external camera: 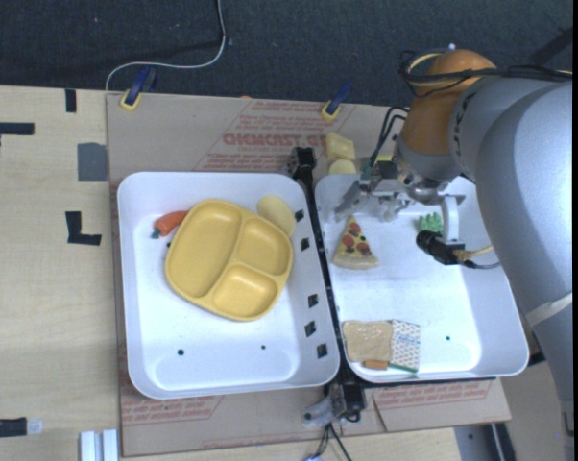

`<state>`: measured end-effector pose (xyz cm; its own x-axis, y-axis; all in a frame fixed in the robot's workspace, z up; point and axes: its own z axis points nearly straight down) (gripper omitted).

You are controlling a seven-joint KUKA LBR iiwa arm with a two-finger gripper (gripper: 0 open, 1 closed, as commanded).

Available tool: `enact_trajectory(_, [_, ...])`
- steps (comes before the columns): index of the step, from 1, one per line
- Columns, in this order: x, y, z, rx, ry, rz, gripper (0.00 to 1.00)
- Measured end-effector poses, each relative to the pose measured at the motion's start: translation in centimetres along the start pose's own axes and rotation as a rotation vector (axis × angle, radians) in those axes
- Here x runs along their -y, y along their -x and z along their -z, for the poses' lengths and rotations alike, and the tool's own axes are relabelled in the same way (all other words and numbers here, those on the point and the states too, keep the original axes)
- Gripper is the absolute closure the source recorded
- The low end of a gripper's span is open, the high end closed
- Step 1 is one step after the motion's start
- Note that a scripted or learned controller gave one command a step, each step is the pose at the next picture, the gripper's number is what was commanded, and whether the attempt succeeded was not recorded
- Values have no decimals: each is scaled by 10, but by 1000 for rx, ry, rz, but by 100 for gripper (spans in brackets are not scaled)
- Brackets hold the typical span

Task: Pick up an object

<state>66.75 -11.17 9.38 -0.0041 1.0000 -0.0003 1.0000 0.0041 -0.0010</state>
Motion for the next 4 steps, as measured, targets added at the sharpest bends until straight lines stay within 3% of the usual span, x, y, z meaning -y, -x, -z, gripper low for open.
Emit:
enact_trajectory(1, [43, -12, -10, 1, 0, -4, 0])
enact_trajectory(2, [-2, -7, -9, 0, 3, -1, 0])
enact_trajectory(3, [31, -12, -9, 1, 0, -4, 0])
enact_trajectory(4, [0, -17, -10, 2, -7, -1, 0])
